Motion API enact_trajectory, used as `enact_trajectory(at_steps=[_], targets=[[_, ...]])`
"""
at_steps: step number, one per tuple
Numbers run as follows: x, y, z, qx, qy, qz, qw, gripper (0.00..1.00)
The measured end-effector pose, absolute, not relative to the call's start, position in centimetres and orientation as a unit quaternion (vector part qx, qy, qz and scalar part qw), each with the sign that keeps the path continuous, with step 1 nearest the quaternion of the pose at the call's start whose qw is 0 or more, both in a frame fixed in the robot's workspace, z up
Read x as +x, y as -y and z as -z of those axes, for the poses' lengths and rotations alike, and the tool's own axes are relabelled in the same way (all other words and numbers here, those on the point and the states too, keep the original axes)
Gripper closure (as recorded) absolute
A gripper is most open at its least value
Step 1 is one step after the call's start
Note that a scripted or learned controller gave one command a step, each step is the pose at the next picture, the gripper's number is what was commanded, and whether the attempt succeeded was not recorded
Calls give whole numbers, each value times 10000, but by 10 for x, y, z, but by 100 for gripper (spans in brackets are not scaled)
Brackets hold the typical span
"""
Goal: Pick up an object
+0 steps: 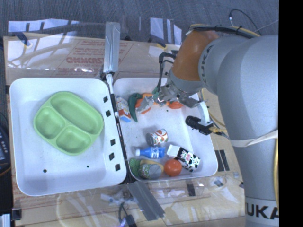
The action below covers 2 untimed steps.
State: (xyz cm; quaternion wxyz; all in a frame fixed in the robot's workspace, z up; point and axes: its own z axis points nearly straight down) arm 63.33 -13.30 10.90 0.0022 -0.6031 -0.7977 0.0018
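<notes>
Over the right bin's far end, the hand (163,97) hovers beside an orange carrot-shaped toy (144,104); its grip cannot be told. Nearer lie a small can (157,137), a plastic bottle (150,152), a round tomato (173,167).

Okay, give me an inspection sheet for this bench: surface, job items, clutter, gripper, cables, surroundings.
Surface: two shallow white bins side by side, left bin, right bin, on a brown board.
Job items: in the right bin, small printed can, blue-capped plastic bottle, black-and-white patterned carton, red round ball, green pouch, orange and green toys at the far end.
Clutter: green divided plate in the left bin.
Gripper: gripper low over the far-end toys; grasp not discernible.
Cables: black cable looping over the arm.
Surroundings: grey carpet.
</notes>
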Motion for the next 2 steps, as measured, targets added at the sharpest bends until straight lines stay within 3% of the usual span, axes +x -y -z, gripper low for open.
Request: enact_trajectory(at_steps=[1, 2], targets=[[630, 98, -93, -6809, 7324, -11, 1, 0], [629, 98, -103, -6798, 7334, -30, 35, 100]])
